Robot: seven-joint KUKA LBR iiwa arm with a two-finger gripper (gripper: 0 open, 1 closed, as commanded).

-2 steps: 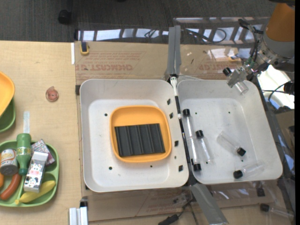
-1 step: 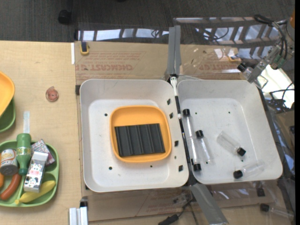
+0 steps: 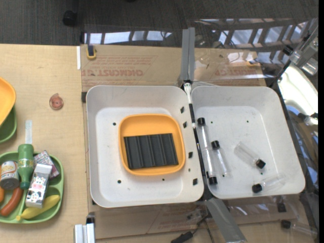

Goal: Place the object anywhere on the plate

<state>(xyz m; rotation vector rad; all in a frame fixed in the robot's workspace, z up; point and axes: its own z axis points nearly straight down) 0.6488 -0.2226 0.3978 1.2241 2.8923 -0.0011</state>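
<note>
A square orange plate with rounded corners lies in the middle of the left bin. A dark grey ribbed slab rests flat on the plate and covers most of its centre and lower half. In the right bin lie several clear tubes with black caps: two long ones along the left wall, one near the middle and one at the front right corner. A white and metallic part of the arm reaches in at the upper right edge, above the right bin's far corner.
To the left, on the wooden bench, a green tray holds toy food and a green bottle. An orange bowl sits at the left edge, with a small pink piece nearby. Cardboard lies behind the bins.
</note>
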